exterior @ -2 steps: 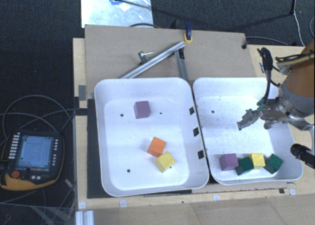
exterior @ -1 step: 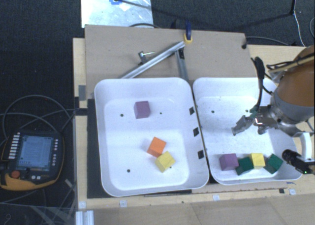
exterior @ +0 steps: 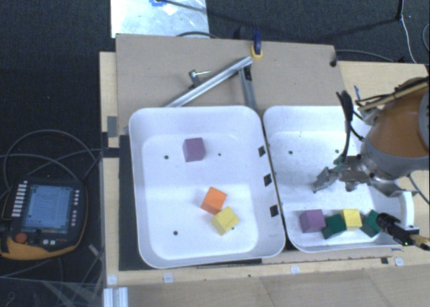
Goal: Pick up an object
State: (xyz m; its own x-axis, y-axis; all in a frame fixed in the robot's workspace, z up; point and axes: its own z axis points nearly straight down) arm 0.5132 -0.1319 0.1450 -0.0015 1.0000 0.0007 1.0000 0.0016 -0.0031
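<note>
In the right bin [exterior: 295,134], 4 blocks sit in a row along the near wall: a purple block [exterior: 312,220] at the left, a dark green block [exterior: 333,226] touching it, a yellow block [exterior: 352,217] just behind and beside that, and another green block [exterior: 371,222] at the right end, partly under the arm; the gripper [exterior: 325,180] hangs above the bin floor, near the row but apart from it, just behind the purple block; how far its tips are spread I cannot tell, and nothing shows between them. The grey arm with its orange band [exterior: 400,131] comes in over the right rim. In the left bin [exterior: 144,164] lie 3 more blocks: a purple cube [exterior: 193,149] towards the far side, an orange cube [exterior: 213,199] nearer the middle, and a yellow cube [exterior: 226,220] touching the orange one on its near side. Behind the bins a metal bar [exterior: 211,80] lies at a slant on the brown board; left of the bench a teach pendant [exterior: 44,218] rests on the dark carpet among cables.
</note>
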